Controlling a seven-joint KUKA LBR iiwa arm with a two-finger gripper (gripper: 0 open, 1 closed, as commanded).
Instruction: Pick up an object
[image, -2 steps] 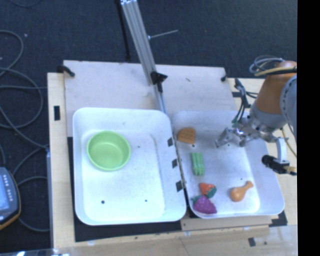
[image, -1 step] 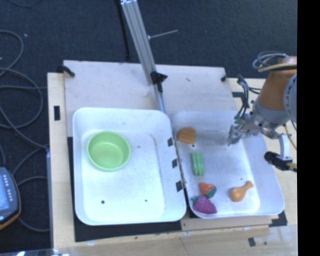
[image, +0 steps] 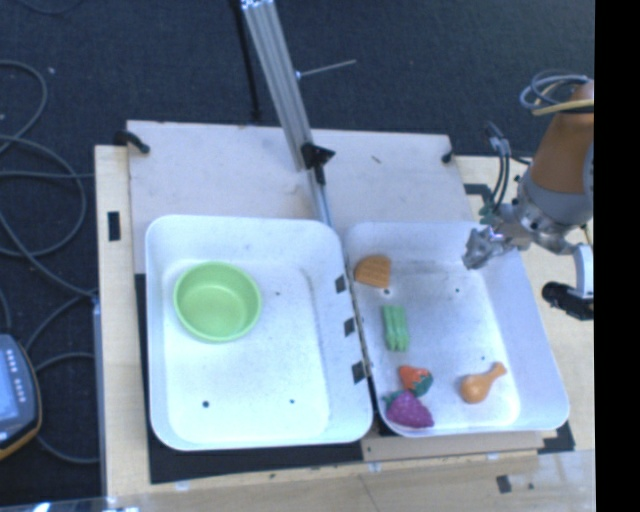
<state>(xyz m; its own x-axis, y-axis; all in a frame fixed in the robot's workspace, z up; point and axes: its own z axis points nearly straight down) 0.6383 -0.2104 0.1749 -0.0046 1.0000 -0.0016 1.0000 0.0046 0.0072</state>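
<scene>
The pincer (image: 480, 246) hangs at the far right rim of the right bin (image: 530, 330); whether it is open or shut, I cannot tell. Bare floor lies just below it. Further off sit an orange bread piece (image: 373, 270), green pod (image: 396, 328), drumstick (image: 481, 383) (near the front edge), carrot (image: 414, 378) and purple grapes (image: 409, 410).

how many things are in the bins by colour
green: 2, the bowl in the left bin and the long green piece in the right bin
orange: 2, the rounded piece and the gourd-shaped piece
red-orange with green top: 1, the small piece
purple: 1, the bunch
total: 6
</scene>
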